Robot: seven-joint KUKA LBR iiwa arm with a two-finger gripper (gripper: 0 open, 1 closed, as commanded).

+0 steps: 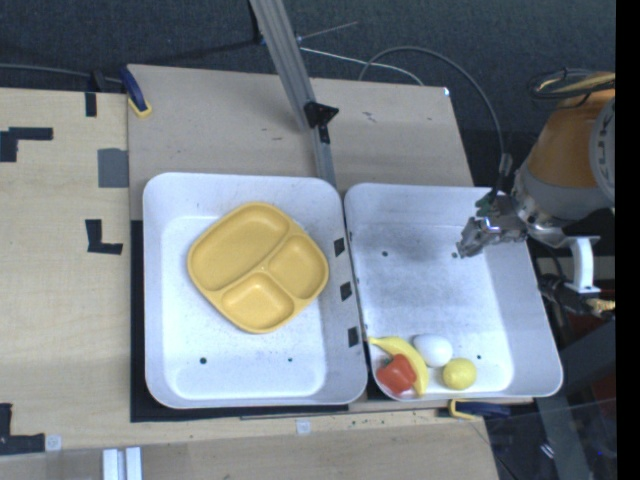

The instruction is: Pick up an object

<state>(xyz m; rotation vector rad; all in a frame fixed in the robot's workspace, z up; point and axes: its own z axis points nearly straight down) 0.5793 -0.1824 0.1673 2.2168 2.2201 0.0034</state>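
I see the yellow divided plate (258, 266) filling the left bin (160, 268), likely just clutter. The right bin (440, 278) keeps its pickable things bunched at lower centre: banana (397, 348), white egg (433, 349), yellow ball (459, 373), red piece (397, 373). My gripper (472, 240) hovers at right, well apart from them; I cannot tell its pincer state.

Yellow tray (258, 266), white bins (166, 298)
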